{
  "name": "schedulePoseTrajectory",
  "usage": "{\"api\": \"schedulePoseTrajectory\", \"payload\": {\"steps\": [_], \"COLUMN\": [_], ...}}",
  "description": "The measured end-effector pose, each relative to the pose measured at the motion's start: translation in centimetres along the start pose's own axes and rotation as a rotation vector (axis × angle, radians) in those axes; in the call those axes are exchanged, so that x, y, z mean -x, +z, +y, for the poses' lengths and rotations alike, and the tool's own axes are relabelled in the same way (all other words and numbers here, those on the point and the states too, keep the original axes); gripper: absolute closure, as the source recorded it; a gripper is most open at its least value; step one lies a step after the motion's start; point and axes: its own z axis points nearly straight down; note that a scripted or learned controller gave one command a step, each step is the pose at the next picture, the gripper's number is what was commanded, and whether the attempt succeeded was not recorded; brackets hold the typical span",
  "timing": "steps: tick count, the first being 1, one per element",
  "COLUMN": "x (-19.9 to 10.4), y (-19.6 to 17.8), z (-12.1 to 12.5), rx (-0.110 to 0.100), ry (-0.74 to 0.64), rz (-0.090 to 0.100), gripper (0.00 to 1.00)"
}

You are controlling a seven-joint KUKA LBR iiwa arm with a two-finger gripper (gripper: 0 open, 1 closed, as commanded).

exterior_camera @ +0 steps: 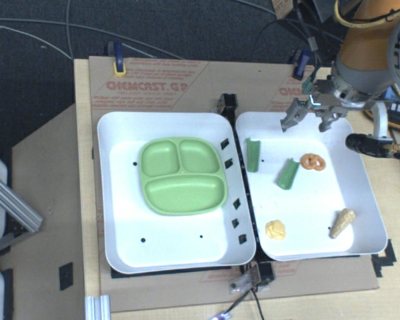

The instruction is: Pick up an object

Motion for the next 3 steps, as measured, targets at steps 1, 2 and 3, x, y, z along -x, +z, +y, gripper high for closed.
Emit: {"api": "schedulePoseTrajectory", "payload": {"steps": [1, 2, 3], "x": [0.4, -0.1, -0.1], "y": [6.1, 10.3, 8.9], "z": [0.4, 0.4, 0.5], "rx": [0.000, 0.001, 0.007], "ry": [0.000, -0.001, 0.000], "rz": [0.000, 0.000, 0.000], "gripper": [0.00, 0.00, 1.00]}}
